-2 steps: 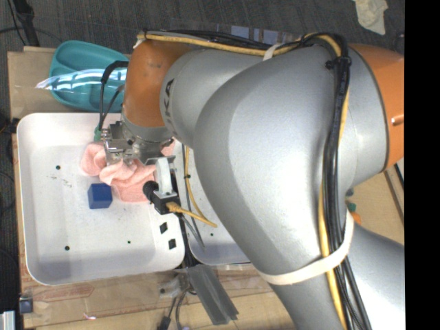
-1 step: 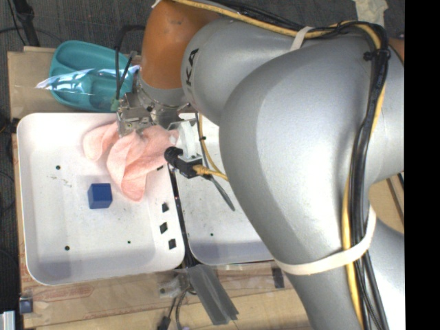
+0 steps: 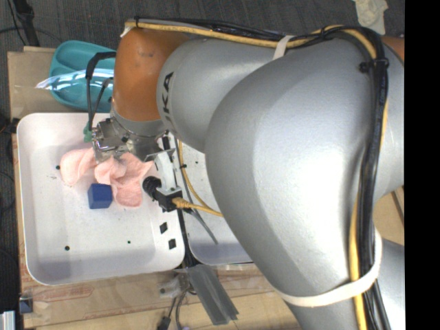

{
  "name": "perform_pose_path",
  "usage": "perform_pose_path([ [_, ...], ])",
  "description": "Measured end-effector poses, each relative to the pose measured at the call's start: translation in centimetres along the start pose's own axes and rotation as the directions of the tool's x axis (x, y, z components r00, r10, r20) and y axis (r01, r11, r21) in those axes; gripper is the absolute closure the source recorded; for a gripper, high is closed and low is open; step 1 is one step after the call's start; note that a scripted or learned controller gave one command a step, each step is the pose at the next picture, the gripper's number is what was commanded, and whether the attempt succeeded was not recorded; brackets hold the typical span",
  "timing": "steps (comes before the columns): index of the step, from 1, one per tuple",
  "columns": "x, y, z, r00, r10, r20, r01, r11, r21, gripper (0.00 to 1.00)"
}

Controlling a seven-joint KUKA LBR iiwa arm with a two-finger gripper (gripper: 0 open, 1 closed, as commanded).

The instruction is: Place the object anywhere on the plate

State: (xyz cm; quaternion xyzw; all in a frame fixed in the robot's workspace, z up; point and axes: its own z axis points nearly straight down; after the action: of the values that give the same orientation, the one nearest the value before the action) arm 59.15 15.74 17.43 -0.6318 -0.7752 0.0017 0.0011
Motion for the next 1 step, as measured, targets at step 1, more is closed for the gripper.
perform_pose_path([
  [1,-1.15,-1.91,6.23,0.998,0.069,0.0,-0.069,0.997,-0.019,1.0],
])
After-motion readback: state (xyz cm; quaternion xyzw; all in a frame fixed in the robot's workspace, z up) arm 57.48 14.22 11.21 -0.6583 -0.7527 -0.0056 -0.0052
